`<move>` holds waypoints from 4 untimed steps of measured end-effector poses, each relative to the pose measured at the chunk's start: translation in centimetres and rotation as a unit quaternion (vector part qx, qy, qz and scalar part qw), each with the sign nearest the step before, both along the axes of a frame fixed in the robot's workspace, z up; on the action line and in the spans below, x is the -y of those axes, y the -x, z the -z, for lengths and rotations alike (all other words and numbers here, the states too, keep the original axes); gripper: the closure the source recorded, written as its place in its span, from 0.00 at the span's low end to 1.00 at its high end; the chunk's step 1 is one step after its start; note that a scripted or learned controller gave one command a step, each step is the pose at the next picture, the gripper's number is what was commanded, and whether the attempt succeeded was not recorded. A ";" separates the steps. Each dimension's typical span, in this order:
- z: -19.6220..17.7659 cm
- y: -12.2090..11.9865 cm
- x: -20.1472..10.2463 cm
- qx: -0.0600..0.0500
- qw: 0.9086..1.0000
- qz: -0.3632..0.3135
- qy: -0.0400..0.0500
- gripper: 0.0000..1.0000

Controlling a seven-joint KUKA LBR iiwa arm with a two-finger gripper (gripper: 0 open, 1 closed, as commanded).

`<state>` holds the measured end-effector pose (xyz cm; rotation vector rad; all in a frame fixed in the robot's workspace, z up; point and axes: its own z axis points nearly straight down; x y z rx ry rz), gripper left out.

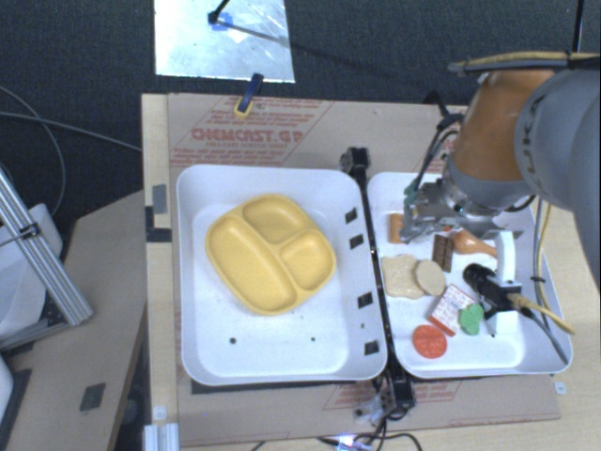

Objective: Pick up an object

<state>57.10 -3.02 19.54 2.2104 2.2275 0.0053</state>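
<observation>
— Two bins, you say; what crowds yours?

— My gripper [424, 216] hangs at the right bin's [540, 353] ten o'clock; whether it is spread, I cannot tell. A brown block [442, 249] lies just beside it at four o'clock, tan pieces [413, 277] at six, a red disc [430, 341] lower.

— And the left bin [202, 346]?

— One yellow divided tray [270, 253].

— Any writing?

— Red "CHEMCAST" lettering [246, 135] on the board [310, 120] at twelve.

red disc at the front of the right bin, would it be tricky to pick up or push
The red disc looks flat and thin, lying low on the right bin floor, so fingers may struggle to get under it. It seems small and probably light. Pushed, it would likely slide rather than roll.
</observation>
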 end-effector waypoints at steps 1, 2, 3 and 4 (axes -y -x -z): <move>1.2 0.1 -8.1 -0.002 1.000 -0.002 -0.001 1.00; 1.1 2.2 -14.1 -0.003 1.000 -0.001 -0.001 1.00; -20.3 8.3 -9.6 0.008 1.000 0.002 -0.003 1.00; -10.2 2.5 -10.2 -0.004 1.000 0.004 0.001 1.00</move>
